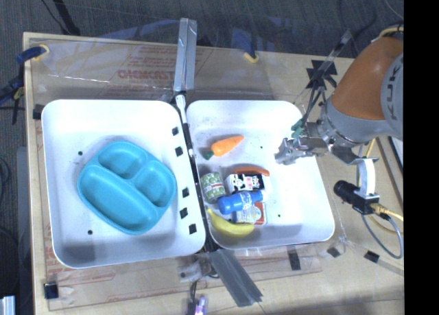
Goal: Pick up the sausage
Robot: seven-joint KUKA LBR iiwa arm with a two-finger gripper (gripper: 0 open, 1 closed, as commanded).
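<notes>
The sausage (256, 170) is a thin red-brown piece in the right bin (302, 200), mostly hidden behind a black-and-white carton (245, 182). My gripper (287, 152) hangs over the right side of that bin, to the right of the sausage and a little farther back, apart from it. Nothing shows in the gripper.
In the right bin an orange carrot (227, 145) lies at the back, with a green can (212, 185), a blue bottle (239, 202) and a yellow banana (232, 226) crowded toward the front left. A blue divided plate (127, 185) sits in the left bin (62, 128).
</notes>
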